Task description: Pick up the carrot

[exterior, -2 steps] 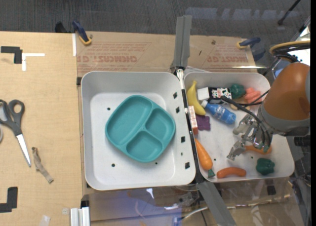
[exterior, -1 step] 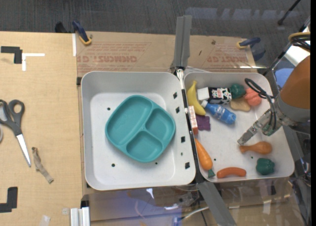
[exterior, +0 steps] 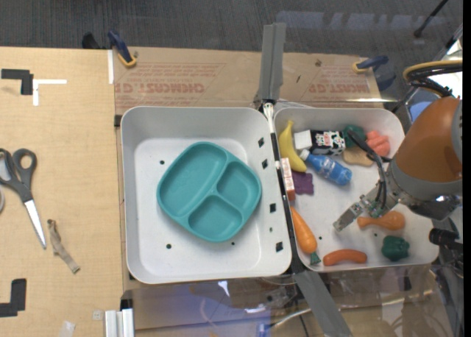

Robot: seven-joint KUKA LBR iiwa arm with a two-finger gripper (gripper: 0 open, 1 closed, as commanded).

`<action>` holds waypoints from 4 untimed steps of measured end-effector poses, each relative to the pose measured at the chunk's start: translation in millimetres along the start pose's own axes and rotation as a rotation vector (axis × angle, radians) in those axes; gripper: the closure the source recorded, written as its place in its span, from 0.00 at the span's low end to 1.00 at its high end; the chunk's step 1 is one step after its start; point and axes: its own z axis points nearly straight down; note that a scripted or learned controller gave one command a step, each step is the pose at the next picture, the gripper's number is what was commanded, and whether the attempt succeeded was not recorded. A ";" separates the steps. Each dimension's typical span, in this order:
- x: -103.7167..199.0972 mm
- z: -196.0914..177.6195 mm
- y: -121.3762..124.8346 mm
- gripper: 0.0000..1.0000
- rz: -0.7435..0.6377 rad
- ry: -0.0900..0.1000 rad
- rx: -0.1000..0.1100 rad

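The right bin (exterior: 335, 117) is holding the toys, and the arm (exterior: 434, 144) is reaching over it with its tool (exterior: 358, 214) hanging open and gripping nothing. The carrot (exterior: 302, 231) is lying untouched along the bin's left wall, well apart from the tool, so the pick is looking not yet begun.

The bench (exterior: 59, 181) is viewed from a single fixed camera set high above, angled downward at a slant; both white bins (exterior: 140, 203) are framed together, floor visible beyond.
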 end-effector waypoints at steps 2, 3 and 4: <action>-25.3 -9.3 -41.5 1.00 0.198 -0.002 -0.001; 12.1 -1.3 -20.4 1.00 0.615 0.001 0.001; 38.0 -64.6 -4.3 1.00 0.985 -0.001 0.002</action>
